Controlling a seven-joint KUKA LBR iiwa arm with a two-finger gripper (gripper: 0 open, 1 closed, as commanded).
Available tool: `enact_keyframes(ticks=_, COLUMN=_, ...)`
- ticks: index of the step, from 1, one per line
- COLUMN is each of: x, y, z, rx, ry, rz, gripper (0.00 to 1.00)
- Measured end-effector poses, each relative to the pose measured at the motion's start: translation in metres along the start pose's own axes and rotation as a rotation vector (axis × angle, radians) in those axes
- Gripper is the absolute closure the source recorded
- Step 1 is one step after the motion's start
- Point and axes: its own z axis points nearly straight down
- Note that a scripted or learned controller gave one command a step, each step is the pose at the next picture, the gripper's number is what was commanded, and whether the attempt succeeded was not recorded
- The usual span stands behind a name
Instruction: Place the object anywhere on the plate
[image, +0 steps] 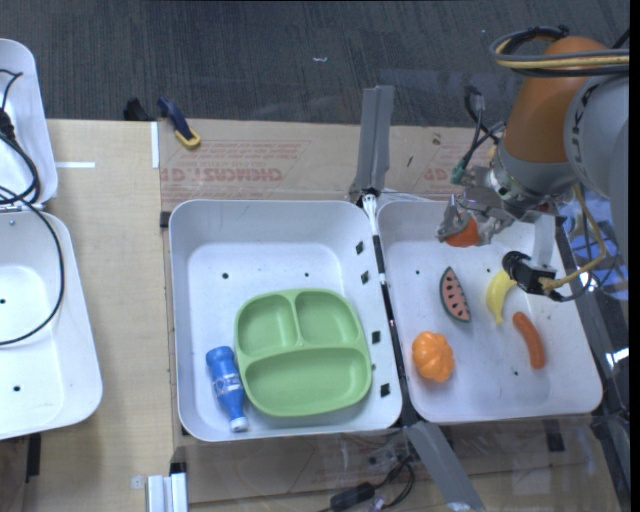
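Note:
The green divided plate (300, 352) lies in the left bin (200, 260). My gripper (464, 228) hangs over the far left corner of the right bin (480, 400), well to the right of the plate and further back. A small orange-red object (461, 238) shows between its fingers, lifted a little off the bin floor, and the fingers are shut on it. Most of that object is hidden by the fingers.
A blue bottle (226, 388) lies left of the plate in the left bin. On the right bin's floor lie a watermelon slice (455, 294), a banana (499, 295), a red sausage (529, 339) and an orange pumpkin (433, 356). A raised divider (378, 260) separates the bins.

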Motion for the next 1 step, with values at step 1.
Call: enact_keyframes(ticks=1, x=0.0821, y=-0.0477, z=0.0001, rx=0.001, ry=0.000, rz=-0.091, gripper=1.00)
